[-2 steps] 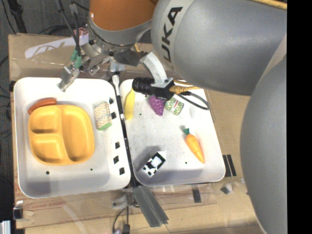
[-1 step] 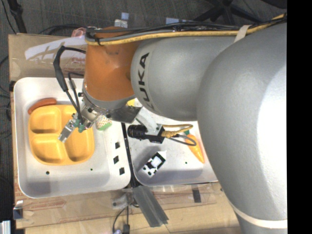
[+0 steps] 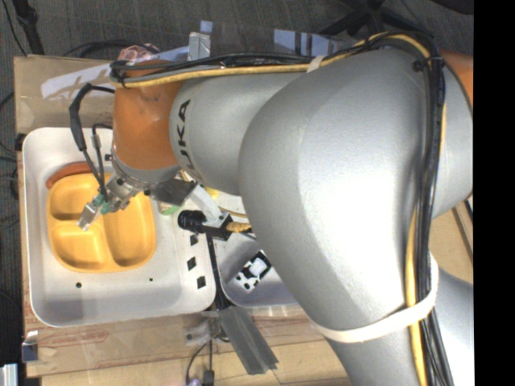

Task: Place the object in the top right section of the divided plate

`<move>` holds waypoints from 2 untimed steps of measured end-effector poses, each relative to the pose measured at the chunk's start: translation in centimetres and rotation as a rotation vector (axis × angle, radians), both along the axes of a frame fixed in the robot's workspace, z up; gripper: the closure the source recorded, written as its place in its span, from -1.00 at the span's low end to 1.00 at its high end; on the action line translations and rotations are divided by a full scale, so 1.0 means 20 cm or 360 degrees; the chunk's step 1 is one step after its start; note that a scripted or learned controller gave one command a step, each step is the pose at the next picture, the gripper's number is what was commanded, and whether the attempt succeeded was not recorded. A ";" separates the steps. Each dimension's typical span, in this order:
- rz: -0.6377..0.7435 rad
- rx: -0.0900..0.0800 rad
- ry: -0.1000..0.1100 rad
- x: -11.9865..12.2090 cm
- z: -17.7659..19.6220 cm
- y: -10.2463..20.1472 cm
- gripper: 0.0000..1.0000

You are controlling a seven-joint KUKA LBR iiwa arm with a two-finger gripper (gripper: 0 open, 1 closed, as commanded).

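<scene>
Over the left bin, the gripper hangs above the yellow divided plate, near where its ridges meet. A small greenish object sits at the fingertips, seemingly pinched between them, though blur leaves this uncertain. It looks light and small, so a gentle pinch across its middle should suffice.

Right-hand bin largely hidden beneath the arm; the plate's top-right section likewise.
</scene>
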State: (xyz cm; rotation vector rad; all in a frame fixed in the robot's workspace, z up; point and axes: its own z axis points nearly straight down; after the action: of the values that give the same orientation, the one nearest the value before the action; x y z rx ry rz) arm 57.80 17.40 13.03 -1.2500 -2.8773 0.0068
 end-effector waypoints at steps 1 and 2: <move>0.0007 0.0000 -0.0002 -0.16 -0.05 0.16 -1.00; 0.0008 -0.0002 0.0000 -0.15 -0.01 0.15 1.00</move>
State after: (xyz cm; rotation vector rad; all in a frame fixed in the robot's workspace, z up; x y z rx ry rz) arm 54.75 20.35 12.90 -1.2427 -2.8809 0.0089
